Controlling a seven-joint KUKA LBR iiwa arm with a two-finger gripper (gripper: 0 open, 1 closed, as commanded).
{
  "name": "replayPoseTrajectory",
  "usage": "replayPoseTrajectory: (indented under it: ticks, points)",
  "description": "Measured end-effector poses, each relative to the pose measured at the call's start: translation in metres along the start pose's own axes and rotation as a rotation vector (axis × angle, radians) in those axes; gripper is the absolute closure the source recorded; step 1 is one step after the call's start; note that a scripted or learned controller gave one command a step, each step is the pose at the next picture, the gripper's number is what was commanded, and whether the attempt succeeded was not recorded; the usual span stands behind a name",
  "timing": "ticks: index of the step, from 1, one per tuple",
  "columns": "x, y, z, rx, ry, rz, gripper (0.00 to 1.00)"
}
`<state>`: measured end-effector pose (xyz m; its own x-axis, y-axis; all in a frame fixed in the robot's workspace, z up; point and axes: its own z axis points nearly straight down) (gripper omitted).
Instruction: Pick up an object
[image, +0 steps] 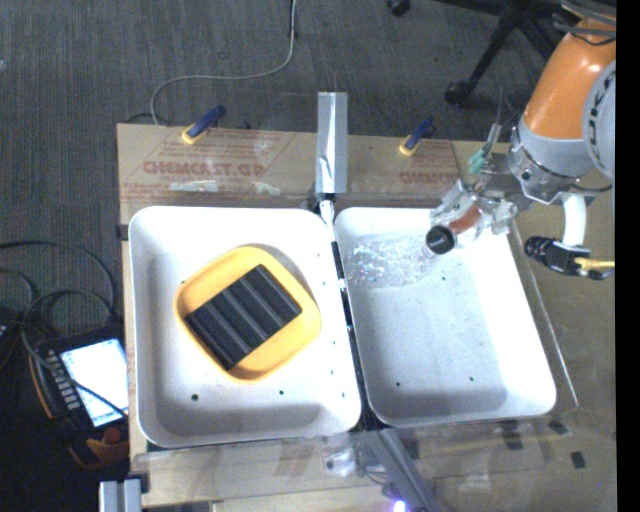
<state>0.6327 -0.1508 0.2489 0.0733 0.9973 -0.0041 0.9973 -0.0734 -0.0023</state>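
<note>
A yellow rounded block (249, 311) with a black ribbed top lies in the middle of the left bin (160, 400). A crumpled clear plastic piece (388, 260) rests in the far left corner of the right bin (470, 390). My gripper (462, 222) hangs over the far edge of the right bin, just right of the clear plastic. A small dark round-ended piece (438, 240) shows at its tip, and I cannot tell whether that is a held thing or part of the gripper.
A metal divider post (331, 140) stands behind the seam between the bins. Blue and yellow clamps (203, 123) (417, 136) hold the cardboard backing. A black and yellow cable plug (562, 255) hangs beside the wrist at the right.
</note>
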Motion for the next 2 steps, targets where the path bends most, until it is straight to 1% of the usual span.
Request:
replayPoseTrajectory:
  ticks: [1,2]
  points:
    - [-0.0271,0.0155,0.1091,-0.003,0.0,-0.056,0.0]
    - [-0.0283,0.0204,0.1147,0.002,-0.003,-0.095,0.0]
